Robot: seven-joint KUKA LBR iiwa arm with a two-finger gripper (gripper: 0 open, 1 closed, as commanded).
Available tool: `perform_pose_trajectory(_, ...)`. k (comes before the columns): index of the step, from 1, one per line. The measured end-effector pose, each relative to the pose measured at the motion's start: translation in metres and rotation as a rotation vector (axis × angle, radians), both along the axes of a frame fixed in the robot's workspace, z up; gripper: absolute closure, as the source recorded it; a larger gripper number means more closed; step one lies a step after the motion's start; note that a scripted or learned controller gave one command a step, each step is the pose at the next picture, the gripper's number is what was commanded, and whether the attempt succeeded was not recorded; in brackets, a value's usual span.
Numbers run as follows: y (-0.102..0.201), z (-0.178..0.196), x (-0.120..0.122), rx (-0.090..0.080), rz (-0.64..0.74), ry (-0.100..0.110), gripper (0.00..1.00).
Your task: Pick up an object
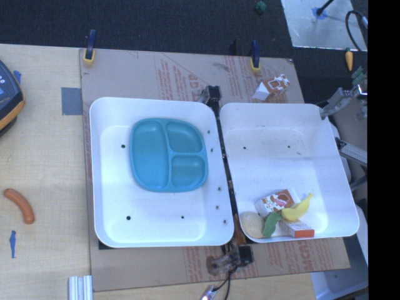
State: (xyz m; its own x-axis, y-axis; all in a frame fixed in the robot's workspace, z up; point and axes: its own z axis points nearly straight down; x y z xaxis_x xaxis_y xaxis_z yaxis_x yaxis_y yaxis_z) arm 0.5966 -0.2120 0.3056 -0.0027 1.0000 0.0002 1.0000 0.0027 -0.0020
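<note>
a small carton (297, 231) lay in the right bin's (275, 130) near corner beside a banana (299, 207) and a packet (277, 201); the gripper's state could not be told.

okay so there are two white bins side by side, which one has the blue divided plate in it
The left bin. It holds the blue divided plate, lying flat. The right bin instead has a small pile in its near corner, including a yellow banana.

view: one fixed camera, set above the bench (44, 167) | facing: downward at a slant | range: both bins taken in whole, left bin (106, 167) and right bin (281, 130), with floor (156, 11) beyond
</note>
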Motion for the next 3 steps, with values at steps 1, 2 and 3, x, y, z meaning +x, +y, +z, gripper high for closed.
perform_pose_trajectory(1,0.045,-0.036,0.06,-0.001,0.002,0.001,0.0)
perform_pose_trajectory(2,0.001,-0.038,0.06,-0.002,0.0,-0.001,0.0)
perform_pose_trajectory(3,0.0,0.008,0.06,-0.001,0.002,-0.001,0.0)
